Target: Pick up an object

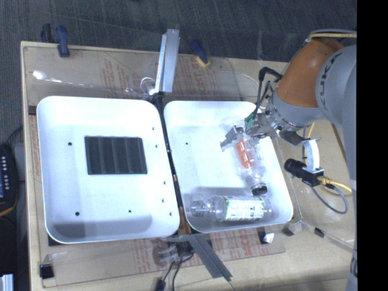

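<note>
Over the right bin, at its far right corner, the tool hung low beneath the grey wrist and its orange band. Whether it stood open or closed, and whether it had anything in its hold, could not be told. A small clear bottle with an orange label lay just nearer than the tool, its long axis running from the tool toward the near-right of the bin, black cap at the near end. A larger clear bottle with a green label lay along the near wall, left to right, well apart from the tool. The small bottle looked the likelier target. A dark ribbed pad lay in the left bin.
</note>
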